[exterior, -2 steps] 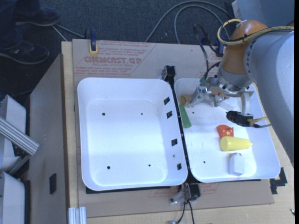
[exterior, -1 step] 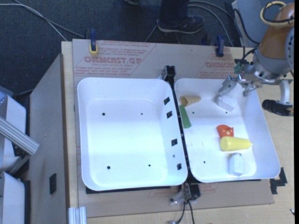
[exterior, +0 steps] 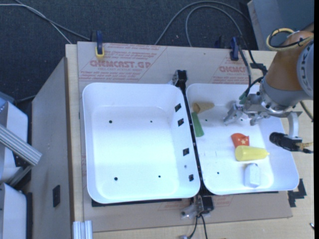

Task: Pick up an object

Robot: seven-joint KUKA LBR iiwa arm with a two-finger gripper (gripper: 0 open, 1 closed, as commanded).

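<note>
The gripper (exterior: 233,114), seemingly open and holding nothing, hovers just above-left of the red object (exterior: 239,139).

Two blue clamps (exterior: 99,43) on the cardboard-covered bench (exterior: 149,63), cables (exterior: 199,14) behind.

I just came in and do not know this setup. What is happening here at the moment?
A grey robot arm reaches in from the right, and its hand hangs over the right bin. Nothing is visible between its fingers. In that bin lie a green stick, a tan piece, a red object, a yellow object and a white object. Nothing has been picked up yet.
</note>
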